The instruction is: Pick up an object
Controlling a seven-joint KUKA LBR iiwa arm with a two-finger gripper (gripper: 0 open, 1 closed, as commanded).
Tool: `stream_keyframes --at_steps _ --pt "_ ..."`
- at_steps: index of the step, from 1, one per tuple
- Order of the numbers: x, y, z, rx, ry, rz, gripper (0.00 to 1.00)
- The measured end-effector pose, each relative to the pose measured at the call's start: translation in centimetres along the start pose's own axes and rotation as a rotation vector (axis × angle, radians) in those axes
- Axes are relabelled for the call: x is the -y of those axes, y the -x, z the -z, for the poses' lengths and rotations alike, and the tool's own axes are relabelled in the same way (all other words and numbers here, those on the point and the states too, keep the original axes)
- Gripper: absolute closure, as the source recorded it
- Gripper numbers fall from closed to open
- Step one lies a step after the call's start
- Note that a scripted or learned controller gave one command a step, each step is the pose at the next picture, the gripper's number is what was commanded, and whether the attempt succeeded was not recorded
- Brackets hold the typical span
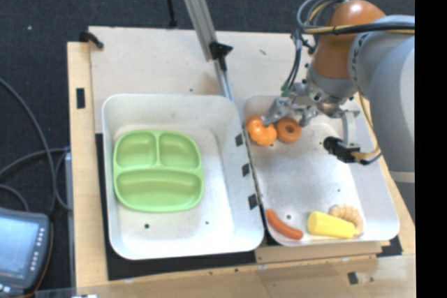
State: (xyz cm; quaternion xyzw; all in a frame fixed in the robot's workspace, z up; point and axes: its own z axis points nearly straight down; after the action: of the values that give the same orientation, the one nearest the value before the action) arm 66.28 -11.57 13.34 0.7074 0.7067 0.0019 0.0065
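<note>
The grey arm with the orange band reaches in from the right, and its two-finger gripper (283,113) hangs over the far left part of the right white bin (314,178). It is just above two small things that touch each other: a round orange toy fruit (261,132) and a brown ring-shaped doughnut (288,130). From this slanted view I cannot tell whether the gripper is released or clenched, and nothing is seen held in it. I judge that it is placed there because these two are the nearest candidates for picking; the doughnut lies almost directly under it. Near the front edge of the same bin lie a red sausage (283,224), a yellow corn cob (331,225) and a pale ridged pastry (348,214), close together. The left white bin (140,112) holds a green plastic divided plate (158,172), lying flat.
</note>
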Motion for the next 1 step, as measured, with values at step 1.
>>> stream_keyframes --at_steps 1 --pt "10.44 2.14 -3.28 -0.005 -0.018 -0.004 0.0"
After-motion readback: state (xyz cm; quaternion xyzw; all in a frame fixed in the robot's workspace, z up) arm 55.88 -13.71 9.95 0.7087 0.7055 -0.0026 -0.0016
